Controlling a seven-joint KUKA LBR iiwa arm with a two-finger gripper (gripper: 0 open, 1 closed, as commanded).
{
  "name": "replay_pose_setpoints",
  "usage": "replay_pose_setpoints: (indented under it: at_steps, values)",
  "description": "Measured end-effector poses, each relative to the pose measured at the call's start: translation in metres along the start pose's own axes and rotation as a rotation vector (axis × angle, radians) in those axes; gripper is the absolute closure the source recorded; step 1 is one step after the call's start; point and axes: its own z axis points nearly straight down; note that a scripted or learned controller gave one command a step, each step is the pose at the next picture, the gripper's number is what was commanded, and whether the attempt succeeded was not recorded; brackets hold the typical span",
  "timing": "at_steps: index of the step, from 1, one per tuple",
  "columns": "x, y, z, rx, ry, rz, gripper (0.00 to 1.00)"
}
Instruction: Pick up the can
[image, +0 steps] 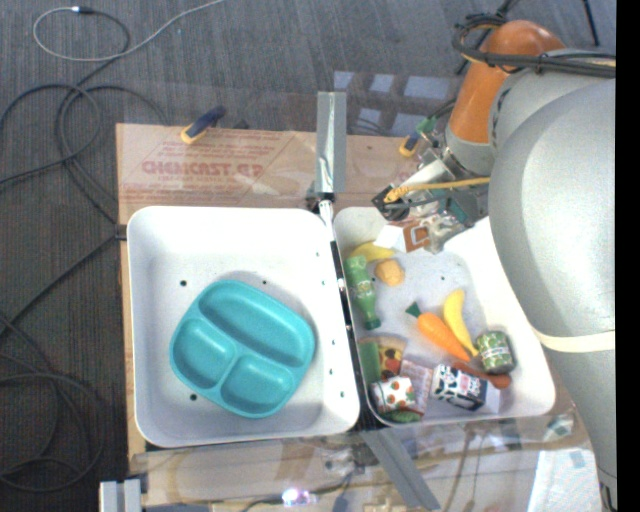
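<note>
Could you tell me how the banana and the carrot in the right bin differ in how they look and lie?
The banana is yellow and curved; the carrot is orange and straight, tapering to a point. The banana runs nearly up and down in the view, while the carrot lies on a diagonal, its lower end near the green can. Both lie flat, side by side, in the right bin.

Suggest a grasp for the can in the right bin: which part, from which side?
The can lies on its side near the bin's right wall, beside the carrot and banana. Probably best from straight above, fingers across the curved body at mid-length; the flat ends offer less grip.
</note>
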Motion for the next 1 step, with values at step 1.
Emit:
replay_pose_setpoints:
  at_steps: [1]
  values:
    - [0.0124,-0.0282,-0.0193,-0.001,0.000,-0.005,1.00]
